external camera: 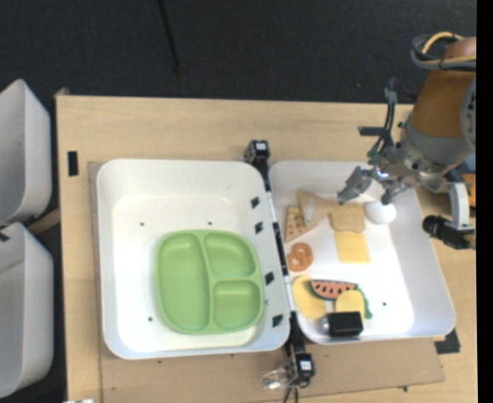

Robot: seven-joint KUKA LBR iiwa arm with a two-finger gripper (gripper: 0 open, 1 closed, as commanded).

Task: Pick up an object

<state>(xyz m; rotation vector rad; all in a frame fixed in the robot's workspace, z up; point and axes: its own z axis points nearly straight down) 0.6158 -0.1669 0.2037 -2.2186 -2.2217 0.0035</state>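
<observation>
My gripper [370, 185] hung with jaws spread wide and nothing between them, over the far part of the right bin [421, 263]. The white ball [381, 212] lay just beside it, toward the near side.

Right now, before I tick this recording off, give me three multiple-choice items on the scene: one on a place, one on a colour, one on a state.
1. Where is the divided plate?
A. left bin
B. right bin
C. on the bench

2. What colour is it?
A. red
B. green
C. blue

3. How is the gripper?
A. holding the watermelon slice
B. holding the plate
C. holding nothing, above the right bin

Key: 1 A, it lies in the left bin. 2 B, pale green. 3 C, no object sits between its fingers; the watermelon slice lies near the bin's front.
</observation>
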